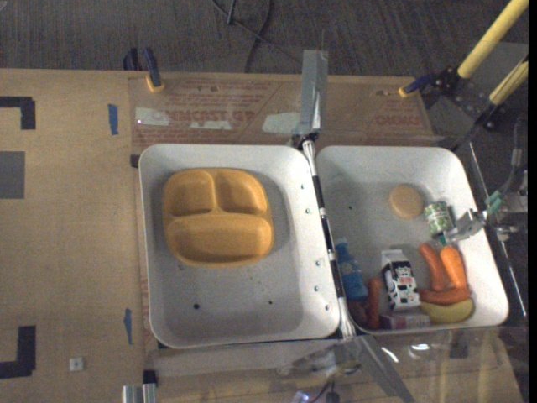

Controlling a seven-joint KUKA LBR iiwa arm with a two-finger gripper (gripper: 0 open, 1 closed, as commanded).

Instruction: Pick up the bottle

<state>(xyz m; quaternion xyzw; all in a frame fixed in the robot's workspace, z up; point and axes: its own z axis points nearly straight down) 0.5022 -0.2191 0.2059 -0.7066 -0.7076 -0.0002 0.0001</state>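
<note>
Camera view: the left bin (159, 309) holds one yellow divided tray (217, 217), upside down. The right bin (361, 175) holds a round tan disc (407, 201), a green can (437, 217), carrots (445, 269), a banana (447, 311), a cow-print carton (400, 280) and the blue bottle (348, 267), lying along the left wall. The claw (464, 225) sits just beside the can; I cannot tell how wide it stands

Yellow tray (217, 215), carrots (444, 266), banana (446, 311)

A small pale metallic claw (466, 223) with a teal-green fitting behind it.
</note>
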